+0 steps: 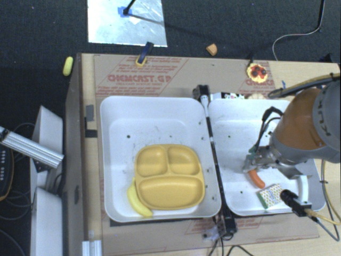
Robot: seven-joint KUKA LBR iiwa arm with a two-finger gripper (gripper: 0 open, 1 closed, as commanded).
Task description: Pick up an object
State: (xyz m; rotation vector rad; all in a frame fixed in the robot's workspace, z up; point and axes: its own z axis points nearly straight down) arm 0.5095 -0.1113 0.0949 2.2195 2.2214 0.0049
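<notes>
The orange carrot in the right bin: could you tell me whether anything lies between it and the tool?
Nothing visible does. The tool hangs directly over the carrot, at its upper end, in the right bin. The green-and-white packet lies just beside the carrot, toward the bin's front edge, not between them.

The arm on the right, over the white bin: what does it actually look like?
The arm is bulky and rounded, with a broad orange band above a grey wrist section. Black cables loop along its side down toward the claw, a small grey metal part at the tip, too blurred to make out in detail.
</notes>
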